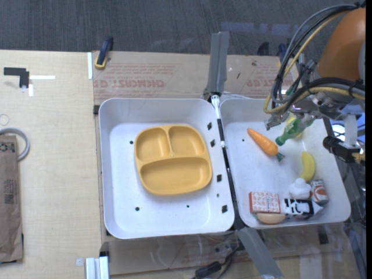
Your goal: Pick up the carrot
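The carrot (263, 142) is orange with a small green tip. It lies slanted on the floor of the right bin (244, 173), near the bin's upper middle. My gripper (278, 121) hangs over the bin's far right part, just above and to the right of the carrot's thick end. Cables and the wrist crowd around it. A green bottle (290, 129) lies right under the gripper, partly hidden by it. Nothing shows held in the gripper.
A banana (307, 166) lies to the right of the carrot. A red-and-white box (264, 202), a bread roll (270, 217), a white-and-black toy (299, 199) and a small carton (318, 192) crowd the right bin's near edge. The left bin (116, 202) holds a yellow divided plate (172, 158).
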Controlling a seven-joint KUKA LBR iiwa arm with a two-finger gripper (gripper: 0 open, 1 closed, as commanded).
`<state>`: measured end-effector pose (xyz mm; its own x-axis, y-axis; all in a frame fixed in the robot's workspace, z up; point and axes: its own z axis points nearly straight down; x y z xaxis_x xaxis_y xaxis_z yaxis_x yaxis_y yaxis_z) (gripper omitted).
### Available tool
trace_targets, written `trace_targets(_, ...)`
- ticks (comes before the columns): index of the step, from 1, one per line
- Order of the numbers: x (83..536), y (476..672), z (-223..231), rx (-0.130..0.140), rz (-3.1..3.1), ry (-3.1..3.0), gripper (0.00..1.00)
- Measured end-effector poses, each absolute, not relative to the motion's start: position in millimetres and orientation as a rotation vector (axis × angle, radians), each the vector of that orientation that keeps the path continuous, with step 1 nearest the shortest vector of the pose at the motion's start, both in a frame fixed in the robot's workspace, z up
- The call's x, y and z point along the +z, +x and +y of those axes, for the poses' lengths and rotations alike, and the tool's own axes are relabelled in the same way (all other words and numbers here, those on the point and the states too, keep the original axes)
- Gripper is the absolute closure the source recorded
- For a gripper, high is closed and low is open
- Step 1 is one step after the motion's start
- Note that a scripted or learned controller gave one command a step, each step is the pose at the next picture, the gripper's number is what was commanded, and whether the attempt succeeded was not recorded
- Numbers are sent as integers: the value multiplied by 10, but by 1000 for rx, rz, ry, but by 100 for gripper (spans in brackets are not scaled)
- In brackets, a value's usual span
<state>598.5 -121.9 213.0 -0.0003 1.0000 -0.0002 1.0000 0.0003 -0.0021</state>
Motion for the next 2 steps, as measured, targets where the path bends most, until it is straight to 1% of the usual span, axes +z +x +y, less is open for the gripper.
trace_targets(1, 2505, 6102, -1342, 4, -2170, -2272, 0)
trace_targets(2, 1105, 6017, -1428, 5, -2154, -2286, 0)
